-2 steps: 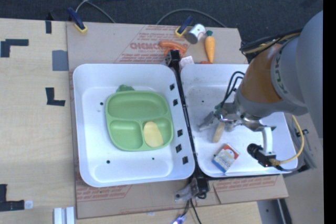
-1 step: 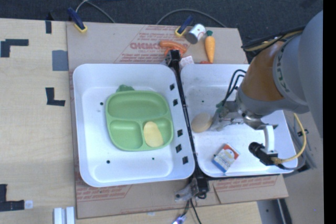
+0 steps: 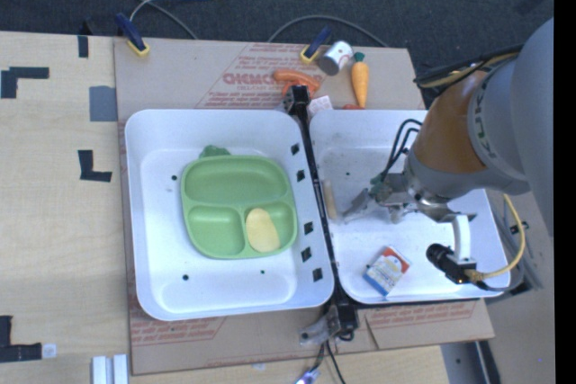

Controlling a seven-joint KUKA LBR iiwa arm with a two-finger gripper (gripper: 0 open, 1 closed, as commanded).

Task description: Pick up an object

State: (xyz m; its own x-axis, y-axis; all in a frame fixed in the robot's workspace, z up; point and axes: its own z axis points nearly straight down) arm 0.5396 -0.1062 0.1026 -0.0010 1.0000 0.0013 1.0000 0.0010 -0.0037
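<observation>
In the right bin (image 3: 468, 126) a small white carton (image 3: 387, 271) with red and blue print lies near the front wall. My gripper (image 3: 353, 204) hangs low over that bin's left part, close to the divider, up and to the left of the carton and apart from it. Nothing shows held in it. The left bin (image 3: 148, 193) holds a green divided plate (image 3: 236, 180), with a yellow piece (image 3: 262, 230) in its lower right compartment.
Behind the bins on the cardboard lie a toy carrot (image 3: 359, 83), an orange item (image 3: 297, 78) and a small white cylinder (image 3: 337, 57). Blue-and-yellow clamps (image 3: 131, 33) grip the cardboard's back edge. My arm's grey body (image 3: 486, 139) covers the right bin's right side.
</observation>
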